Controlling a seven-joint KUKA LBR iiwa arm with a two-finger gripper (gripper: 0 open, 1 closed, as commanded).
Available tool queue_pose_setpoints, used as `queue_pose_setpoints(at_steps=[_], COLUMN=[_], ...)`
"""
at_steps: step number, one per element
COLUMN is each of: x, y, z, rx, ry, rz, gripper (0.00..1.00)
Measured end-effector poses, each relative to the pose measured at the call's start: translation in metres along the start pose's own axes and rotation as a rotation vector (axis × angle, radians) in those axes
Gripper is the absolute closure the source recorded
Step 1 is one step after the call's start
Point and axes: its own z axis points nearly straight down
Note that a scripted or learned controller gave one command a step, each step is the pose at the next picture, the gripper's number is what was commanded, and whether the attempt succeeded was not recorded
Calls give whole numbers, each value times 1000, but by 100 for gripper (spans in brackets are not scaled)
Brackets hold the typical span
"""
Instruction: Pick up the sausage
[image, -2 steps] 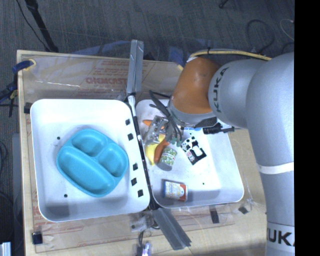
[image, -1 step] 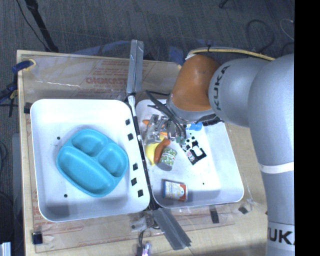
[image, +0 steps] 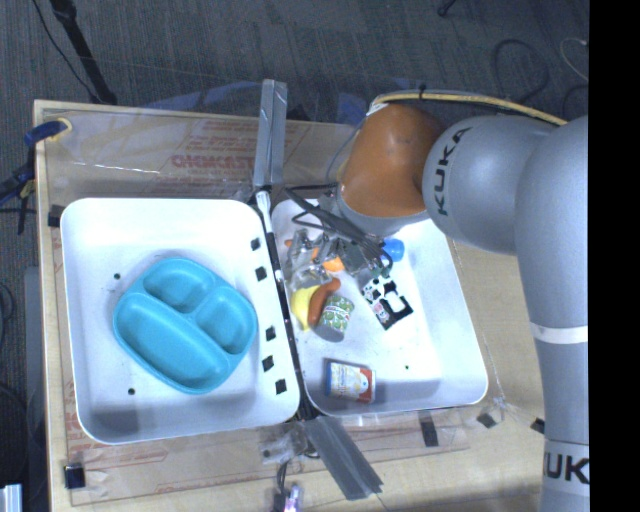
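Note:
The sausage, a short orange-brown piece, lies in the left part of the right bin, against a yellow item on its left. My gripper hangs low over the bin's upper left, just above the sausage and a little apart from it. Nothing shows as held by it. A small orange piece sits by the gripper's metal parts.
A round greenish can touches the sausage on its right. A red-and-white packet lies near the bin's front wall. A blue cap-like item is under the wrist. The left bin holds a blue divided plate.

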Motion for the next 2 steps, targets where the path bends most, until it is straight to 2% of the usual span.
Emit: queue_pose_setpoints(at_steps=[1,2], x=[58,6], y=[13,11], z=[1,-52], rx=[-5,-16], ry=[9,5], rz=[-336,-584], gripper=[100,100])
